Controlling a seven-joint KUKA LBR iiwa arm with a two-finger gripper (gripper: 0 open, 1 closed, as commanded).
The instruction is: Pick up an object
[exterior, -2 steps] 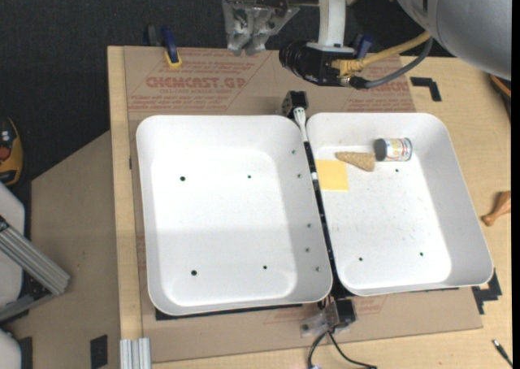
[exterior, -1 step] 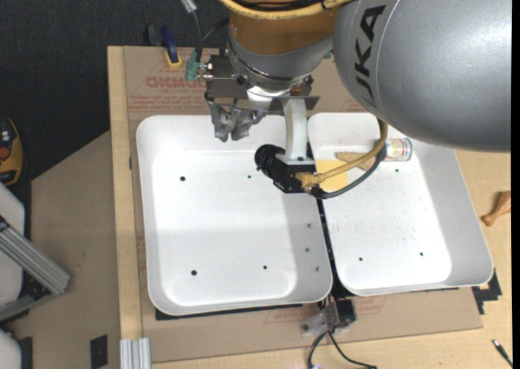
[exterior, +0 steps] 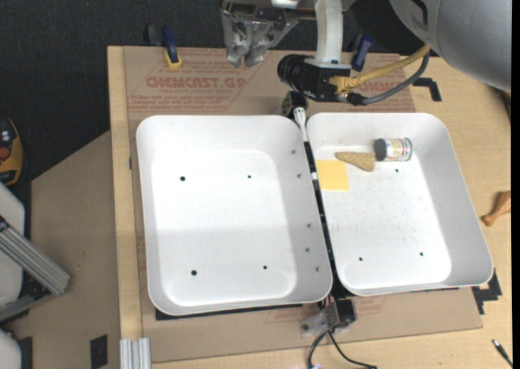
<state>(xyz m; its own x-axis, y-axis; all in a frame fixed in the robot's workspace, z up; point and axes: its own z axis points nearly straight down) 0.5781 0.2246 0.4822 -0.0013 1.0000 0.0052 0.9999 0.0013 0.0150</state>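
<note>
Seen from the fixed overhead camera, the KUKA arm's gripper hangs above the far edge of the bench, over the brown board behind the left bin, its 2 fingers drawn close together with nothing between them. The step in hand appears to be the approach: no object has been picked, and all 3 candidates lie in the right bin, well apart from the gripper. To do it well, the arm would need to travel toward the near right, spread its fingers before descending, and centre on 1 item instead of the cluster. The small bottle, lying on its side near the bin's far wall, looks the firmest target; it is pale-bodied with a dark cap and a printed label, and being round it may roll if nudged off-centre, so the fingers should straddle its body across the short axis. Touching its cap end is a tan wedge-shaped piece, flat and tapering to a point, which could be caught in the same grasp. Just beside that lies a yellow square pad, thin and flat against the bin floor near the divide between the 2 bins, likely hard to pinch.
</note>
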